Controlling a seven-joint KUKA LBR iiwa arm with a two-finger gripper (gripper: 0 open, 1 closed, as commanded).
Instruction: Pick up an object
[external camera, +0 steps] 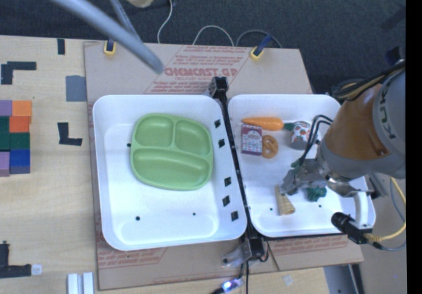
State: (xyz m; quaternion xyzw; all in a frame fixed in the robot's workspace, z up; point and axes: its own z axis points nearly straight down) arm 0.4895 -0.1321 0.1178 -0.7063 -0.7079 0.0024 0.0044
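**Arm low over the right bin**

Camera view: two white bins sit side by side on a cardboard sheet on the tabletop. The left bin fills the middle of the frame and holds a green divided tray in its upper half. The right bin sits right of centre. Along its upper side lie a carrot, a small red box just below the carrot, a pretzel touching the box's right edge, and a pale spotted cup further right. Lower in the bin lies a tan block, and just right of it a dark green thing, partly hidden by the arm.

The arm enters from the right edge of the frame, with the jaws low over the lower middle of the right bin, beside the green thing and above the tan block. Whether the jaws are open or closed, or grip anything, I cannot tell.

Coloured blocks are stacked at the left edge of the frame.
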